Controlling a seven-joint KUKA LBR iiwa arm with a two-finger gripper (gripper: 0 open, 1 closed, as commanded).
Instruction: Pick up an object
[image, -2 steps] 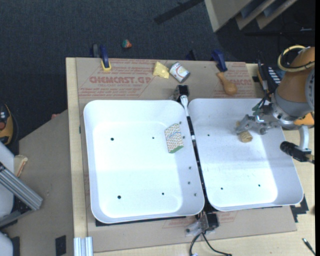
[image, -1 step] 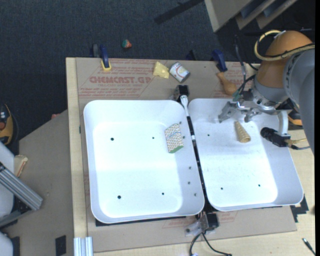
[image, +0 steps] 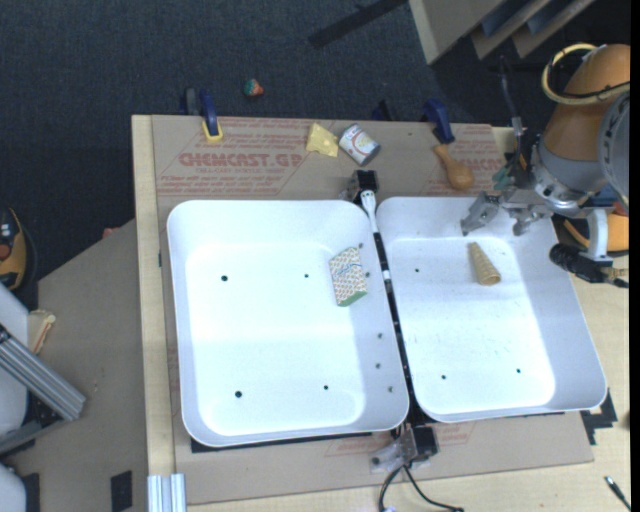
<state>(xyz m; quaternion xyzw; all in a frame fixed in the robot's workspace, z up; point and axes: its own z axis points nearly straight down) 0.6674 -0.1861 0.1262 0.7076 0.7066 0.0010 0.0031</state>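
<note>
Camera view: fingers above tan cone.

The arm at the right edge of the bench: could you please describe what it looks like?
The arm is rounded, orange above and grey toward the wrist, with a yellowish cable looping over its top. Its end carries a small grey metal pincer with thin fingers. A dark cable runs beside the wrist.

Probably a robotics lab: clamped cardboard bench, twin white bins, trailing cables.
</note>
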